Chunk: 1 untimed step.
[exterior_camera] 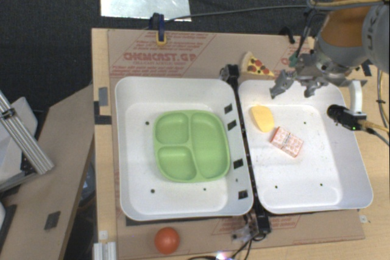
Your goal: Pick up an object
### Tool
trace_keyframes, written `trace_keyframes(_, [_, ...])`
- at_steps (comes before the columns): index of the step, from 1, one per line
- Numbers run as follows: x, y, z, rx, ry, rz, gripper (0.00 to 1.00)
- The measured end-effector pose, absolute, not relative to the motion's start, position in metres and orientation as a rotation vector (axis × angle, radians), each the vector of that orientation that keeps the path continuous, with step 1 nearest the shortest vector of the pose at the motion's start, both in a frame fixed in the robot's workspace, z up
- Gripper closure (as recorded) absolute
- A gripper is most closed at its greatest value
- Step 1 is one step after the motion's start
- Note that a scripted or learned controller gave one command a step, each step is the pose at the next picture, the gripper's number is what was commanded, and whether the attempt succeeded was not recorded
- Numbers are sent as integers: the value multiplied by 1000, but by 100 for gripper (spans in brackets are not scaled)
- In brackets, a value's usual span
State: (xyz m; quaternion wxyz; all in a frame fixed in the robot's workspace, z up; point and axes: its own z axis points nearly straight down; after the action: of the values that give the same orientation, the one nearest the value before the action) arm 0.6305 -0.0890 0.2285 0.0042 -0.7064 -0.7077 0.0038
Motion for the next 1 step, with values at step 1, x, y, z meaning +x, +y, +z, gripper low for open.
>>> trace_keyframes(1, [632, -89, 237, -2218, -2226, -1, 0])
